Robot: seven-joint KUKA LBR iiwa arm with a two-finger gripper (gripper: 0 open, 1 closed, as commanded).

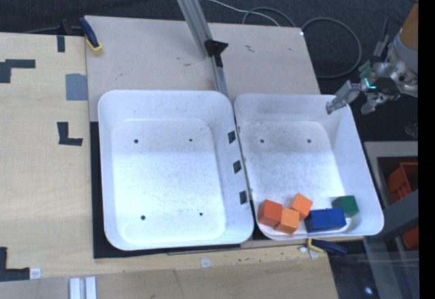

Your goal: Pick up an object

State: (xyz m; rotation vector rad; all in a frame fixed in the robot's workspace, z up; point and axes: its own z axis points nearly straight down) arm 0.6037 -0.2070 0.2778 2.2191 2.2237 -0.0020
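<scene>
Several blocks lie in the near corner of the right bin (285, 121): an orange cube (271, 211), a second orange cube (301, 204), a third orange block (290, 221), a blue block (325, 219) and a green block (346, 204). My gripper (353, 100) hangs at the far right, over the right bin's far right rim, well away from the blocks. Its two fingers are spread apart with nothing between them.
The left bin (163, 168) sits beside the right one. A slanted metal pole (194, 9) rises behind the bins. A blue-and-yellow clamp (90, 35) sits at the bench's far left, another (319, 247) at the near edge. Cables (326, 26) lie behind the bench.
</scene>
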